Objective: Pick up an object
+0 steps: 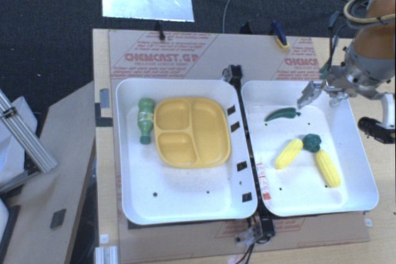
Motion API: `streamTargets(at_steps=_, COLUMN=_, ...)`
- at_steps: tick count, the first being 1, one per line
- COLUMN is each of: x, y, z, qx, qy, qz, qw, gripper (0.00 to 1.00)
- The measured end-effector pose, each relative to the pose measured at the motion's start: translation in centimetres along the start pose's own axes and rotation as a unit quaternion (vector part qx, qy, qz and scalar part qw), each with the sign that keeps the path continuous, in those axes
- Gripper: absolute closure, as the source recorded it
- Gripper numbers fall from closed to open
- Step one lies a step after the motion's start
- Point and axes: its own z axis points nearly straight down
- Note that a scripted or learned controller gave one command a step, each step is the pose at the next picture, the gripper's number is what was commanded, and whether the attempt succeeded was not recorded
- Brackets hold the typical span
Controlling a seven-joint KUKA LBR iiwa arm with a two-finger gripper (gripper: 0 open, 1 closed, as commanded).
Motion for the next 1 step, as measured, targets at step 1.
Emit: streamTargets(at_steps=1, x=0.05, y=0.26, z=-0.78, qx=-0.006, qy=-0.001, qz=-0.001, qw=1.0000, gripper=0.00)
